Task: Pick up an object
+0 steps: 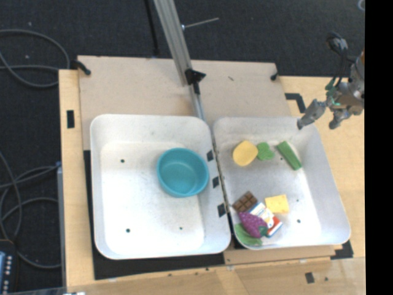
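My gripper (322, 119) hangs at the far right, above the back right corner of the right bin (319, 183), open with nothing between its fingers. In that bin lie a yellow rounded piece (244, 153), a small green round piece (265, 151) and a green stick (288, 155) in a row near the back. Toward the front sit a brown chocolate block (244, 201), a yellow block (277, 203), a purple grape bunch (252, 224) and a small white-and-red item (270, 221). A teal bowl (182, 172) stands in the left bin (116, 226).
A slanted aluminium post (175, 32) rises from the back of the bench between the bins. Black cables lie on the dark floor at left. The tan bench edge (70, 165) frames both bins.
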Available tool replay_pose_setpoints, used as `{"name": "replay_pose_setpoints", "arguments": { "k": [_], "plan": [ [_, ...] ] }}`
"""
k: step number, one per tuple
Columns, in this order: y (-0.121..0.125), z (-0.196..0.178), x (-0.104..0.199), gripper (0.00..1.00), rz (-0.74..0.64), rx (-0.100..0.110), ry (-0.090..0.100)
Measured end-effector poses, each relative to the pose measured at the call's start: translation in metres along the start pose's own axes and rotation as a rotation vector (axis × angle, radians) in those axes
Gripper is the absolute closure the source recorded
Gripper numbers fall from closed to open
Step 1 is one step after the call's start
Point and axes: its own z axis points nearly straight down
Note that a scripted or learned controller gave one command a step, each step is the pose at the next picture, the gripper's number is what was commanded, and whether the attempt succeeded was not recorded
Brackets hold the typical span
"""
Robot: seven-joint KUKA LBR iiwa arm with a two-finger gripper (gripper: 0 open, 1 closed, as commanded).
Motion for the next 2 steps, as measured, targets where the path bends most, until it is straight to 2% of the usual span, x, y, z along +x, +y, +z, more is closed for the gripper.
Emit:
{"name": "replay_pose_setpoints", "arguments": {
  "k": [1,2],
  "plan": [
    [0.0,0.0,0.0,0.0,0.0,0.001,-0.001],
    [-0.009,0.055,0.005,0.0,0.003,0.006,0.0]
  ]
}}
